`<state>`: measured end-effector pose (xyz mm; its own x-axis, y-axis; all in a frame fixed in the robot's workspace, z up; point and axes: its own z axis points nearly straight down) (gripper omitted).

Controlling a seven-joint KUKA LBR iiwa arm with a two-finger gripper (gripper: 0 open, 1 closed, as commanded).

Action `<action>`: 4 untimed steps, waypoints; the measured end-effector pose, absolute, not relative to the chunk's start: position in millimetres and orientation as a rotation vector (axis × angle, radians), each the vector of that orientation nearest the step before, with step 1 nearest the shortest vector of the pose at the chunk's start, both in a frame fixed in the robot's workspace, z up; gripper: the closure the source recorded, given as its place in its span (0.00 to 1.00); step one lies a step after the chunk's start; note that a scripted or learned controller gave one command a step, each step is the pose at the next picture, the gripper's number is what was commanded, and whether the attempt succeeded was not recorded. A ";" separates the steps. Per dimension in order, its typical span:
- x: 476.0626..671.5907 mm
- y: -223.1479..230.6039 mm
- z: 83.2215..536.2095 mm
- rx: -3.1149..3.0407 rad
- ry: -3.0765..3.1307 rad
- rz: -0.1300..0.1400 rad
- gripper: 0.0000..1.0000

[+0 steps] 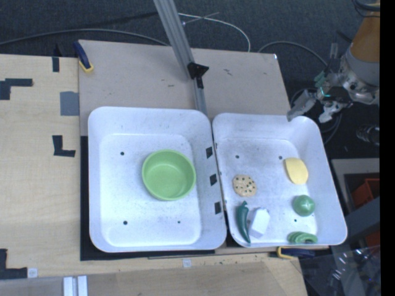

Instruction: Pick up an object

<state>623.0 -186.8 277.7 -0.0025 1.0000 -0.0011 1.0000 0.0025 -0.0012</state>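
My gripper (315, 108) hangs just beyond the far right corner of the right bin (271, 126), outside its rim. Its two fingers stand apart and nothing is between them, so it is open. In the right bin lie a yellow lemon-shaped object (296, 170), a round speckled cookie (244, 185), a green ball-like object (303, 205), a dark green pepper (242, 221), a small white block (260, 222) and a flat green piece (302, 238) at the near rim. A green bowl (168, 174) sits in the middle of the left bin (111, 128).
A slanted metal pole (179, 36) comes down to the bins' shared far edge. Cables (216, 26) trail over the dark floor behind the bench. A blue and yellow clamp (83, 57) grips the board's far left corner.
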 end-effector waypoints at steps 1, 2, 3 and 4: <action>623.0 -186.8 277.7 -2.219 -2.224 0.003 0.00; 620.7 -183.3 233.8 -2.217 -2.221 0.007 0.00; 623.2 -173.6 175.5 -2.215 -2.219 0.008 0.00; 618.2 -175.4 130.5 -2.217 -2.220 0.007 0.00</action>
<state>618.2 -175.4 130.5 -0.0015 1.0000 -0.0004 1.0000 0.0015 -0.0062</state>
